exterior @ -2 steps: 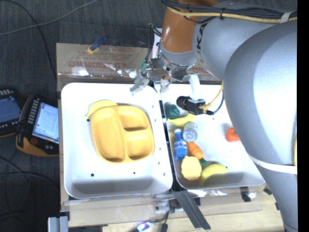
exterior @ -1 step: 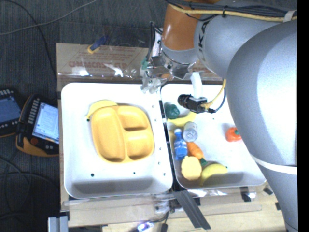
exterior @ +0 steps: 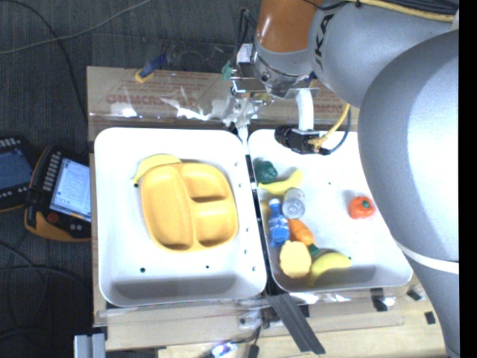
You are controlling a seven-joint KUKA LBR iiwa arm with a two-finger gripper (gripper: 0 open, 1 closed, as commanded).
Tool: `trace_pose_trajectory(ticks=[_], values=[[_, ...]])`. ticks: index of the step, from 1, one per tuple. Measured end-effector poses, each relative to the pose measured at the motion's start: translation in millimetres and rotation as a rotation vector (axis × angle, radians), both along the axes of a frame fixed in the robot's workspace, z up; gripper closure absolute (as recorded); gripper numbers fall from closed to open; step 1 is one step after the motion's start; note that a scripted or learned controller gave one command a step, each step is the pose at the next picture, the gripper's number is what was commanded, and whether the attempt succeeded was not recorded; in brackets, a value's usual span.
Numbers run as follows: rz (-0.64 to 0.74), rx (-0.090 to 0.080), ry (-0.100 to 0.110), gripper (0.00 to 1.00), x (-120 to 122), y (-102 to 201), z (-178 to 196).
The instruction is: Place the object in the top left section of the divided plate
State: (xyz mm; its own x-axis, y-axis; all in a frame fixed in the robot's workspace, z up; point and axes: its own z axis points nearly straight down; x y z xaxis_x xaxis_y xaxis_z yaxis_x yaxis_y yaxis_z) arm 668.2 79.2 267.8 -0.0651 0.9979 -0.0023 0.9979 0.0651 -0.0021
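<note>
The arm (exterior: 395,88) fills the right side of the camera view, its grey bulk hanging over the right bin's far side and its orange band leaning toward the back of the desk (exterior: 119,88). The left bin (exterior: 112,274) carries the yellow divided plate (exterior: 188,203), whose sections all look bare, so by my reading the task has hardly begun: nothing has been lifted and the whole carry and drop are left. The right bin (exterior: 380,274) holds the candidate objects in a loose cluster along its left wall: a yellow block (exterior: 295,259), a banana (exterior: 330,262), a carrot (exterior: 301,231), a blue bottle (exterior: 277,225), a small can (exterior: 293,203) and a green piece (exterior: 264,171), with a tomato (exterior: 361,207) well apart to the right. The hand (exterior: 240,116) hangs above the ridge where the two bins meet, at their back edge, carrying nothing; whether it is apart or together I cannot tell.
</note>
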Motion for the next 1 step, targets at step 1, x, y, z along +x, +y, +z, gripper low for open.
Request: trace_pose_trajectory(ticks=[1], values=[[-0.145,0.002,0.002,1.0,-0.7,-22.7,-56.0]])
